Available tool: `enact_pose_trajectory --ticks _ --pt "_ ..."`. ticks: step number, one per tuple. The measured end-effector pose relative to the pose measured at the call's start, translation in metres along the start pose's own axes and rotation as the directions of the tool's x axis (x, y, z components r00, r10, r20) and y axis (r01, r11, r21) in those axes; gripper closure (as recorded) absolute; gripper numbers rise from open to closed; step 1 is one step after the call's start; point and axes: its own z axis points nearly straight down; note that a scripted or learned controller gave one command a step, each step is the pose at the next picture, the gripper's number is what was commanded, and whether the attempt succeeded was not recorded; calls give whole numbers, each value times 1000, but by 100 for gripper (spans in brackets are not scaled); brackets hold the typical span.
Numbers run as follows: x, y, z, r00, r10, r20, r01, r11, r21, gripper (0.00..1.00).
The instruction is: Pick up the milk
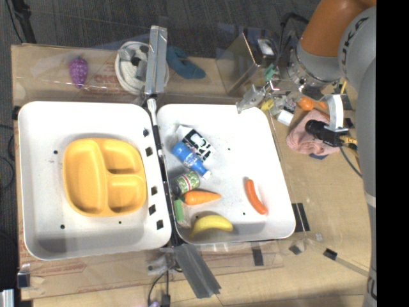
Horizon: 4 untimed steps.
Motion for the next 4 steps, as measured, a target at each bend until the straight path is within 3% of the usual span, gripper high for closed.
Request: enact_pose_trajectory --ticks 1,2,3,4 --pt "51 23 151 989 -149 1 149 989 -4 0" --pt "97 12 187 964 -265 1 265 964 -3 0" --pt "96 12 177 964 -267 2 267 964 -2 100" --pt "96 12 177 964 -267 2 267 964 -2 0"
